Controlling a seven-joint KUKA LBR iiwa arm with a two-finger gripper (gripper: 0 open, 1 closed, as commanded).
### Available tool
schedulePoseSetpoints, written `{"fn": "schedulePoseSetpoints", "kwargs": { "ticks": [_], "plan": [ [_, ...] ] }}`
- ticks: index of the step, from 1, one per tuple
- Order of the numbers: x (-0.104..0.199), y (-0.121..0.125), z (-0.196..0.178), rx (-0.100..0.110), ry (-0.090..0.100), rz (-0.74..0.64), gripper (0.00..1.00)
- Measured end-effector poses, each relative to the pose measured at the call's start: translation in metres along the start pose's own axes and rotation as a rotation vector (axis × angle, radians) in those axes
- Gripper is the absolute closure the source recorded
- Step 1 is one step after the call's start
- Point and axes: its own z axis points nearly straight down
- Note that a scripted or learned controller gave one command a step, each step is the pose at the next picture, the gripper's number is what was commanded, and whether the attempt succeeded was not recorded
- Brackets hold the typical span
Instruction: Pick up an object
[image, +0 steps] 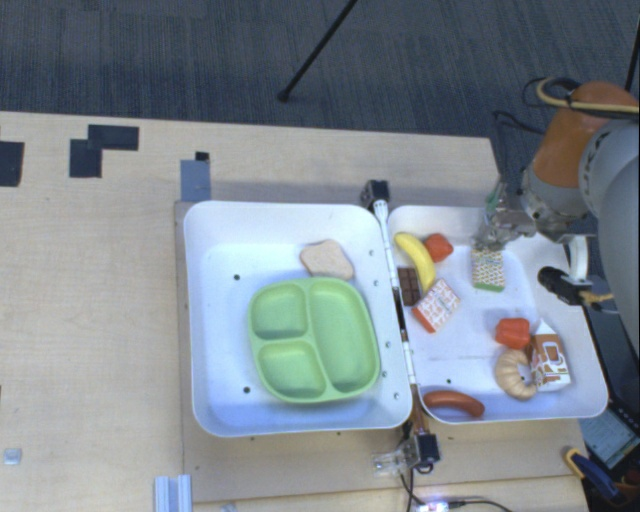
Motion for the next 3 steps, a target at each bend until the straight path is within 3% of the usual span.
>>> {"fn": "schedulePoseSetpoints", "kwargs": {
  "ticks": [1,2,3],
  "plan": [
    [-0.029,-0.004,-0.006,0.012,0.003,0.001,1.0],
    [-0.029,-0.003,-0.062,0.014,0.005,0.001,1.0],
    [0.029,-0.004,-0.046,0.017,0.006,0.0,1.0]
  ]
}}
